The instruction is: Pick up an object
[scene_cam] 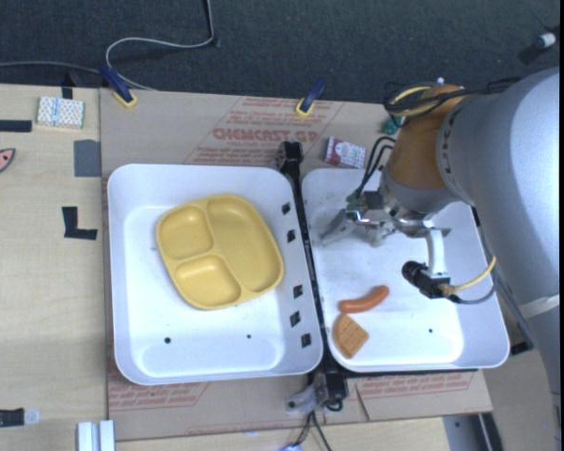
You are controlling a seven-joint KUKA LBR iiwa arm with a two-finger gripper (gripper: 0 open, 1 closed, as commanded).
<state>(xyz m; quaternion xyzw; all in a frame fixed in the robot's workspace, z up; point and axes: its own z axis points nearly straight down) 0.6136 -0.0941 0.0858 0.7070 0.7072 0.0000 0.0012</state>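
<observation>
Centrally, the end effector (343,224) hovers low in the right bin (470,346), open and holding nothing; the toy sausage (364,299) and waffle (350,334) lie nearby, apart.

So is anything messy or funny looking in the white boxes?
Nothing looks spilled or broken. The yellow plate sits a bit crooked in the left bin. The hot dog and waffle lie in the right bin.

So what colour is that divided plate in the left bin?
Yellow: the three-compartment plastic plate shows plainly in the camera view.
</observation>
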